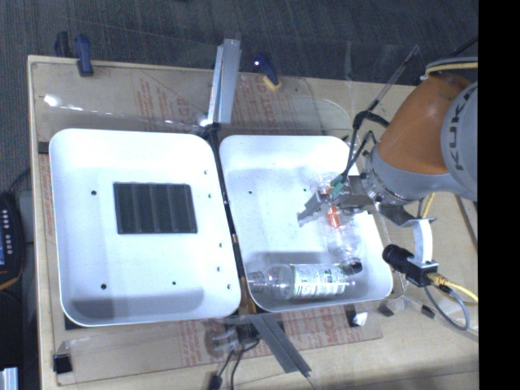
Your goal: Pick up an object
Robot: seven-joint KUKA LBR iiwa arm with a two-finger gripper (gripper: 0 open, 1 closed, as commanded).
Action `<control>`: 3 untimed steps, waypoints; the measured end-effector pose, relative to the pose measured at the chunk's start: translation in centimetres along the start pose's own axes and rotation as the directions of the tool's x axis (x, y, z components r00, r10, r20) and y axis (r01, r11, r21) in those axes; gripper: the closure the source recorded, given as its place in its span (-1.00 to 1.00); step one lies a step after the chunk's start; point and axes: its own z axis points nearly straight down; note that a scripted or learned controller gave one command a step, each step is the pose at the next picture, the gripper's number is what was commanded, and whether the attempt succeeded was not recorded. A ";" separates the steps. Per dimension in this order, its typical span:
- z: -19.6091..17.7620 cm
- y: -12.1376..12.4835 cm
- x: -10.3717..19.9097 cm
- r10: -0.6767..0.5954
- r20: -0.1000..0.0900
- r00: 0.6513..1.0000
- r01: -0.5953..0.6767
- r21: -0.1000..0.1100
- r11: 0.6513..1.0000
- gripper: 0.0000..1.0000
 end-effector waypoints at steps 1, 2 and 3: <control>2.1 5.2 -3.2 -0.036 0.001 0.999 0.036 -0.001 0.999 -1.00; 5.7 7.9 -3.0 -0.117 0.001 0.993 0.117 -0.002 0.993 -1.00; 4.6 7.9 -3.1 -0.172 0.003 0.985 0.172 -0.003 0.985 -1.00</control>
